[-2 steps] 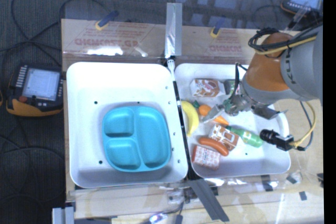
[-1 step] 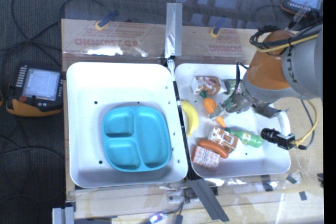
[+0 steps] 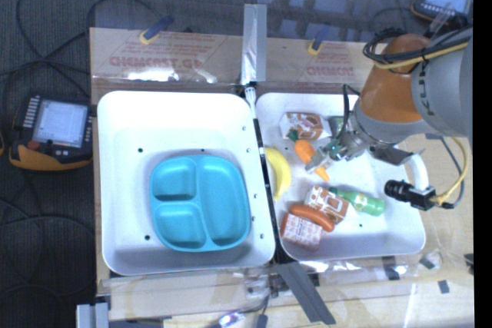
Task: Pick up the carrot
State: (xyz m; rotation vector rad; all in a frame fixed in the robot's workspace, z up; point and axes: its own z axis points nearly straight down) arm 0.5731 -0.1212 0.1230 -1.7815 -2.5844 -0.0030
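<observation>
The grey arm with its orange band rides highest, closest to the lens, coming in from three o'clock over the right-hand shallow white bin. Its jaws sit low at the carrot's three o'clock side, but I cannot tell whether they are apart or together. The small orange carrot lies in that bin near its centre, between a curved yellow banana at nine o'clock and the tool, seemingly resting on the bin floor. A green plastic bottle lies toward five o'clock. I'd judge the approach done, with gripping and lifting both left to do.
</observation>
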